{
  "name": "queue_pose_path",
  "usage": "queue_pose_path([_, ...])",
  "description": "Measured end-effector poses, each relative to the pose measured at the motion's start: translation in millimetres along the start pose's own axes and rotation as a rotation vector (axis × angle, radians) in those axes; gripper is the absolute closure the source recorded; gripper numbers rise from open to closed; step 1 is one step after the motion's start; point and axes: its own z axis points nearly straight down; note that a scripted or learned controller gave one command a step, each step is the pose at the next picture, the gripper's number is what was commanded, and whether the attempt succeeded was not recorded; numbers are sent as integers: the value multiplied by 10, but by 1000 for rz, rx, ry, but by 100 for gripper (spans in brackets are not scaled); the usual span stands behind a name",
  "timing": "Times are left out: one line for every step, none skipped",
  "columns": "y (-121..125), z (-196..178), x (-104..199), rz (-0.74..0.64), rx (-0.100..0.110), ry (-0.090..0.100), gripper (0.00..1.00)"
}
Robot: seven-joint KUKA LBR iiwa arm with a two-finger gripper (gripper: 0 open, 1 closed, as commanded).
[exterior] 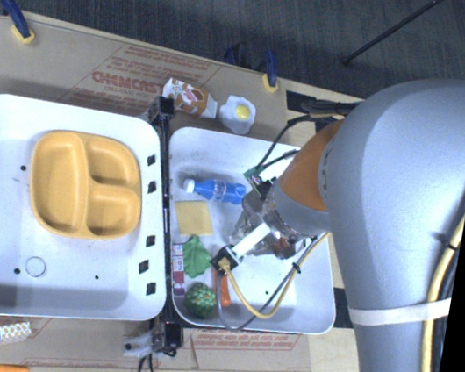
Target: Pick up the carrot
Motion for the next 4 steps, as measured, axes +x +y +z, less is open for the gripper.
queue_pose_path([61, -1123, -274, -53, -9, 2, 100])
queue_pose_path([-130, -1212, -738, -21, -7, 0, 100])
queue_pose_path([-570, -1389, -407, 316, -8, 3, 100])
queue_pose_path([-909, -1027, -160, 363, -5, 2, 100])
